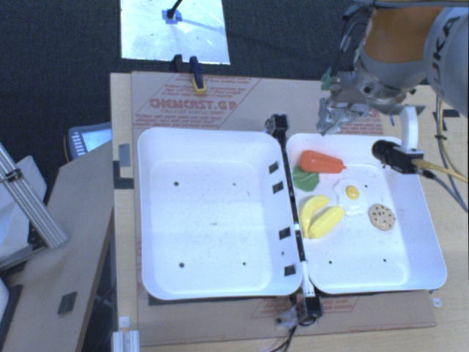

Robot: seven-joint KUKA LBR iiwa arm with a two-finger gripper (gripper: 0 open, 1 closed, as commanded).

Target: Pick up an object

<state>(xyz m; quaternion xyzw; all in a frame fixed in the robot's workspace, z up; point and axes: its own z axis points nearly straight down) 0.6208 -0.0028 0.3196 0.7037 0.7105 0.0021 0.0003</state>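
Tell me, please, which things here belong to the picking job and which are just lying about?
Belong to the job:
gripper, above the right bin's far edge
carrot
banana
fried egg
cookie
green leaf
right bin, which holds them all

Just lying about:
left bin
clamp

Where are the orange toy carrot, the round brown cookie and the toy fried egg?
Orange toy carrot (pixel 322 162), camera view, middle of its body.
Round brown cookie (pixel 381 216), camera view, centre of its face.
Toy fried egg (pixel 352 193), camera view, on the yellow yolk.
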